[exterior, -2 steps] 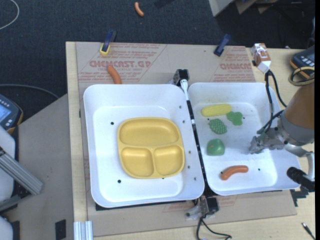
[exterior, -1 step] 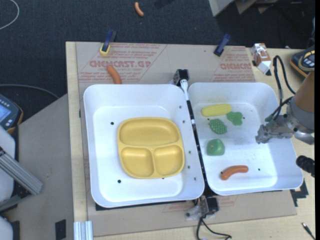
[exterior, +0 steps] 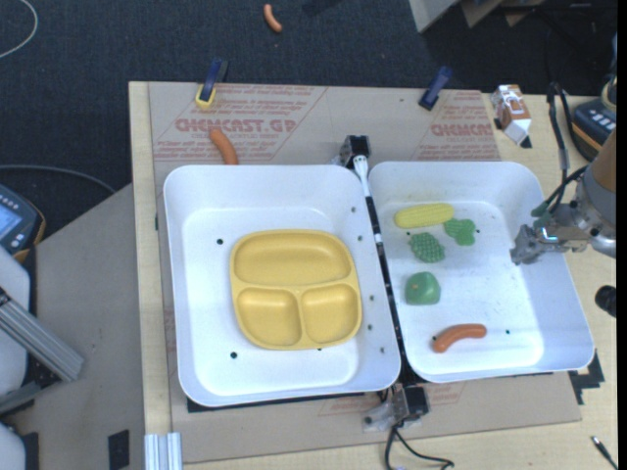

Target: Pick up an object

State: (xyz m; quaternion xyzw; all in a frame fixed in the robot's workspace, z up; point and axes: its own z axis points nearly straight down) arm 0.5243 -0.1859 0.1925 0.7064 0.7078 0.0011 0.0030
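Observation:
The right bin (exterior: 549,302) holds a yellow corn cob (exterior: 423,215), a small green broccoli-like piece (exterior: 460,230), a dark green textured piece (exterior: 426,249), a green apple-like piece (exterior: 422,289) and an orange sausage (exterior: 458,336). My gripper (exterior: 527,244) hangs at the right bin's right side, over bare white floor, well to the right of the toys. Nothing shows between its fingers.
The left bin (exterior: 196,292) holds a yellow three-compartment plate (exterior: 294,288). A second orange sausage (exterior: 223,146) lies on the cardboard behind the left bin, and another (exterior: 272,17) on the dark floor. Clamps (exterior: 208,84) hold the board's far edge.

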